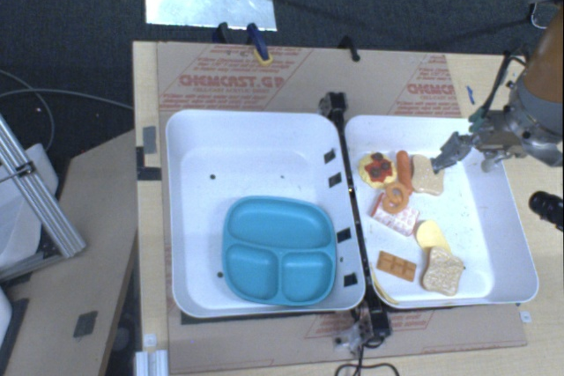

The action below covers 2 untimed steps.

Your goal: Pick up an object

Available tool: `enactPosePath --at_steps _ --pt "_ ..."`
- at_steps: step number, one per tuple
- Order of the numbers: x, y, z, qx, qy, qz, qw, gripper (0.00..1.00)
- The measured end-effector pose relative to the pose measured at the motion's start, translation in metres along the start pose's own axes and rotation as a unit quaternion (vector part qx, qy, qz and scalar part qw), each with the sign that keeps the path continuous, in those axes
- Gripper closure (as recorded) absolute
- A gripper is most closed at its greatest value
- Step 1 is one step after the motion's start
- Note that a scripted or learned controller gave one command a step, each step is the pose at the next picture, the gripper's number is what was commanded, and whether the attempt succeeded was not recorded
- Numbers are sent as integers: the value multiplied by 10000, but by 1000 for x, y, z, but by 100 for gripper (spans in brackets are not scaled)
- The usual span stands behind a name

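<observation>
Camera view, cardboard [231,73] printed "CHEMCAST GP"; mirrored

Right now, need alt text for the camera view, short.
A grey robot arm reaches in from the right, its gripper poised over the right white bin beside a cluster of toy food, including a slice of toast, a sausage and a cracker. The left white bin holds a blue divided tray.
</observation>
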State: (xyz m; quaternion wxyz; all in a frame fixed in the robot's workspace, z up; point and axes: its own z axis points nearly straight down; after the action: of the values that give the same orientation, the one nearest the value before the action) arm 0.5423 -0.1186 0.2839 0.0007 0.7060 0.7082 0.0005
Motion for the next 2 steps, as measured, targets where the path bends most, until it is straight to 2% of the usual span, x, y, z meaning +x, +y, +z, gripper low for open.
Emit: enactPosePath --at_steps 1,2 --pt "7 -50 158 72 20 17 10000 0" --pt "11 -56 201 4 0 13 10000 0"
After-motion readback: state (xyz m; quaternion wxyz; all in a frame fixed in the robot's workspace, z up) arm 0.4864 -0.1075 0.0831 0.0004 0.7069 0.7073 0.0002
